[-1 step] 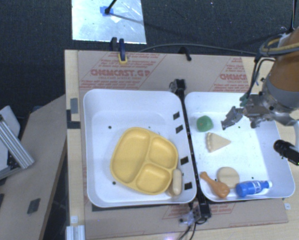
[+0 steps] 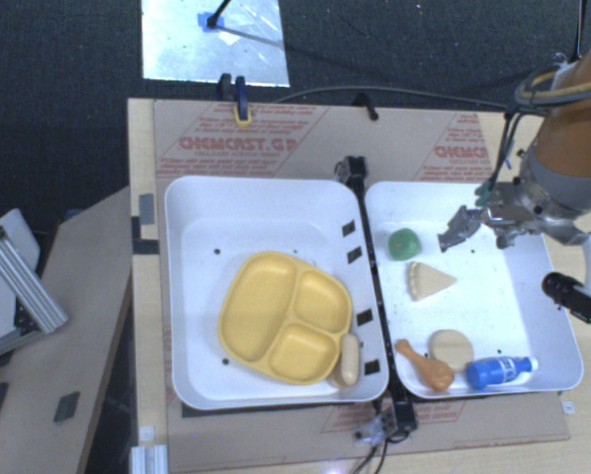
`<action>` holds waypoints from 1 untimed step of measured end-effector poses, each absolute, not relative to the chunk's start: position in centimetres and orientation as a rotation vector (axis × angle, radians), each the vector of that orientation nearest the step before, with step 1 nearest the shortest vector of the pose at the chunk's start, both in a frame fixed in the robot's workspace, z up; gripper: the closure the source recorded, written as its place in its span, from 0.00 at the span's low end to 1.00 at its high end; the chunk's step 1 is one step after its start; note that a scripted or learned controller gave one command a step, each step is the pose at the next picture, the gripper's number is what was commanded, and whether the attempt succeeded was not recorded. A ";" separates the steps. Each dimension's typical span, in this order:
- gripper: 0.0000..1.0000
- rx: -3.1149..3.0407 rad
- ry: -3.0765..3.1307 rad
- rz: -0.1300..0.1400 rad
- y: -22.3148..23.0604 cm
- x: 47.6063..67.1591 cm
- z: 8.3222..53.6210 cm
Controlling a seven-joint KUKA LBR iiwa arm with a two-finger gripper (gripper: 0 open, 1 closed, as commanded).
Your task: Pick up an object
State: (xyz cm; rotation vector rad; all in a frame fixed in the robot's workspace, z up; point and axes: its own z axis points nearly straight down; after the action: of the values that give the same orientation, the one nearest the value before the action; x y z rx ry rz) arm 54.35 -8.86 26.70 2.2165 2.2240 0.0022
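My gripper (image 2: 461, 231) hangs over the right bin (image 2: 533, 294), its fingers spread open with nothing between them. Just left of it lies a green ball (image 2: 405, 244). Below that rests a cream wedge (image 2: 429, 280). Near the bin's front sit a tan round disc (image 2: 451, 347), an orange drumstick-shaped toy (image 2: 426, 365) and a blue bottle (image 2: 499, 370) lying on its side. The gripper touches none of them.
The left bin (image 2: 197, 225) holds a yellow divided tray (image 2: 287, 316) with a pale cream roll (image 2: 349, 359) lying against its right corner. A black divider (image 2: 372, 284) runs between the bins. The arm's orange and grey body (image 2: 570, 136) fills the upper right.
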 end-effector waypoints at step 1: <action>0.00 2.220 2.225 -0.002 -8.1 55.0 21.8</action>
State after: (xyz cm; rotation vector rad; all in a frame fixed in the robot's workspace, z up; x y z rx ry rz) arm 54.98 -8.06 21.77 2.2201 2.2254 -0.0018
